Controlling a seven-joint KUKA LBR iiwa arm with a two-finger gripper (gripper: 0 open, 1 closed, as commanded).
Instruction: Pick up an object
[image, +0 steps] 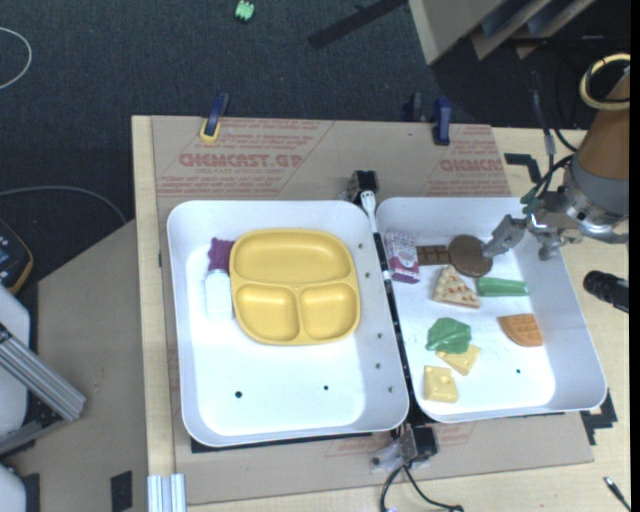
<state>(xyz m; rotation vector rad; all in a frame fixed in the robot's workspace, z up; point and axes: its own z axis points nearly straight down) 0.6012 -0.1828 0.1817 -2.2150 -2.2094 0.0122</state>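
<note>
1. The brown disc (469, 254) lay in the right bin (570, 385), touching the waffle wedge (455, 289) and near the green stick (501, 287).
2. The pincer (500, 240) hovered just beside it; I could not tell whether it gripped anything.
3. A clean lift probably called for centring over the disc, clear of its neighbours.

A yellow divided tray (294, 285) lies in the white left bin (200, 400), a purple-and-white item (217, 270) beside it. The white right bin (560, 385) holds a green leaf (447, 332), yellow cheese pieces (440, 383), an orange slice (521, 329) and a brown disc (468, 255).
</note>
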